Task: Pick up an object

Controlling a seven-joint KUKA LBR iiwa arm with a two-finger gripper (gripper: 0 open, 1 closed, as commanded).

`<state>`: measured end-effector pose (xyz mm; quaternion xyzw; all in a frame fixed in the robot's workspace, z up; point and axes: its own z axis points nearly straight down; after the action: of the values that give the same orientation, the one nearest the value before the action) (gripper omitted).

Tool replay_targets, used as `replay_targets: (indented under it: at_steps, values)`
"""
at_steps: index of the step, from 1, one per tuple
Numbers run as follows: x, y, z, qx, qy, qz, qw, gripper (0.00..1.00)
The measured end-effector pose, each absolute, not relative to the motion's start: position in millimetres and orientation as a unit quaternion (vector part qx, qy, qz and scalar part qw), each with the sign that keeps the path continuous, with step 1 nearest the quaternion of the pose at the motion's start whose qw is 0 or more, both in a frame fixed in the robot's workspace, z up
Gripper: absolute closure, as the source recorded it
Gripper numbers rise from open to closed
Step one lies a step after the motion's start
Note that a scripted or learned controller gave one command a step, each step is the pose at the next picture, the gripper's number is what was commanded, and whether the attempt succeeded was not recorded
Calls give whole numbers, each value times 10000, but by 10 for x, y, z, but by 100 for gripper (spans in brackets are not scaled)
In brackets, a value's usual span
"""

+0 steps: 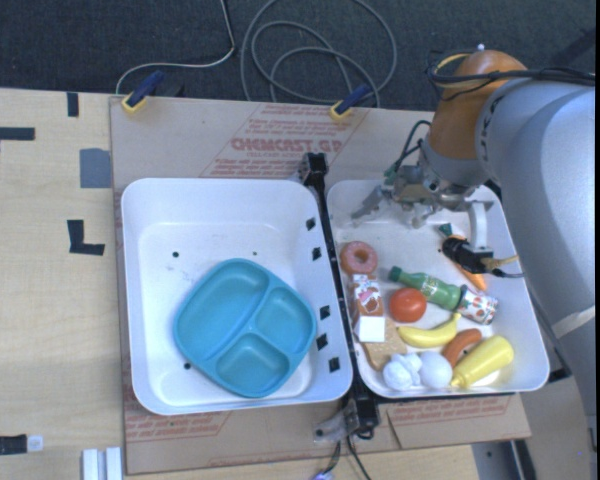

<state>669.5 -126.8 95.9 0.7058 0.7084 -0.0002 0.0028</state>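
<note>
The fingers point(368, 206) of the gripper point(392, 211) were spread with nothing between them, over bare floor at the far end of the right bin point(525, 313). The closest object, the pink doughnut point(359, 259), lay beside the bin's left wall, so a descent there risked one finger striking that wall. Farther out, the tomato point(407, 305), green bottle point(430, 288) and banana point(428, 334) lay crowded, and a closure could have caught two items or pushed them aside

One fixed camera looks down on the bench point(40, 308) at a slant. Left bin point(158, 243) and right bin point(380, 230) both fit its frame.
</note>
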Motion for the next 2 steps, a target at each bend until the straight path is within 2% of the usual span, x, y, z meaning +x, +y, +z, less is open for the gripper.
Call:
replay_targets:
  at_steps: [1,2]
  values:
    - [6707,-883,1914,7051,7091,34,30,0]
    - [6055,-962,865,7076,7066,-41,-40,0]
